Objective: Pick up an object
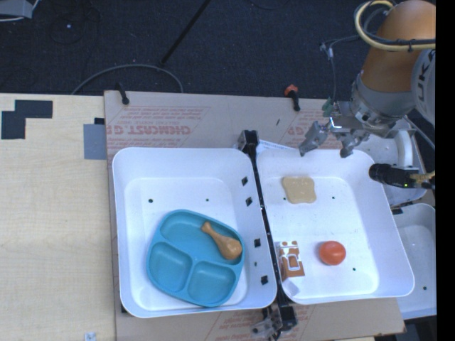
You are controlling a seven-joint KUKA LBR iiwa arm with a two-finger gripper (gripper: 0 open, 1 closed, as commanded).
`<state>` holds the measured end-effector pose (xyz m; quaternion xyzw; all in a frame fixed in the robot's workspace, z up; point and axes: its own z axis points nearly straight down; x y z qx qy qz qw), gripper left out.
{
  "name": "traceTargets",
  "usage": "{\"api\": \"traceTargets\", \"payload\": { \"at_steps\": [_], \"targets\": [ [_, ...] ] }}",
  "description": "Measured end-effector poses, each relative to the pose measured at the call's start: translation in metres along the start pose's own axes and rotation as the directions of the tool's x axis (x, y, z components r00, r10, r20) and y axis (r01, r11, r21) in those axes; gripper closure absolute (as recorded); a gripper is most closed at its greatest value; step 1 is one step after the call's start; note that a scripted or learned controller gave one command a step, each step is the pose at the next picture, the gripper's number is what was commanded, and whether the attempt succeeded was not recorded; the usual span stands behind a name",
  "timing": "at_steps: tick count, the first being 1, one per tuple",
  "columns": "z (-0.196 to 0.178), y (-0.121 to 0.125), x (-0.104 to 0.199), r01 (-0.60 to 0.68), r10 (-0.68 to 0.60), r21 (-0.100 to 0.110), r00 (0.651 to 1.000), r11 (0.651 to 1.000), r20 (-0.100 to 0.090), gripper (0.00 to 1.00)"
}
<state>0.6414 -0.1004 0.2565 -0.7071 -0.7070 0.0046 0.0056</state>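
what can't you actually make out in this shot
- Camera view: the arm is cut off by the right edge past its orange band.
- The print on the small card in the right bin is too small to read.
- The tan flat piece is too blurred to identify.
- The blue tray hides the left bin floor beneath it.
- The gripper hangs above the right bin's far rim; height unclear.

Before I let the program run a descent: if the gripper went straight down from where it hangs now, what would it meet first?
Probably the back rim of the right bin. The gripper, fingers spread, hangs over that edge, short of the beige flat piece. Depth is unclear from this slanted view, so it might land just inside on bare floor.
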Motion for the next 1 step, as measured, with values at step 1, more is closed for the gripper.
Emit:
{"api": "traceTargets", "payload": {
  "at_steps": [1],
  "targets": [
    [-0.008, 0.002, -0.0001, 0.001, -0.001, -0.014, 1.0, 1.0, 0.002, 0.0]
  ]
}}
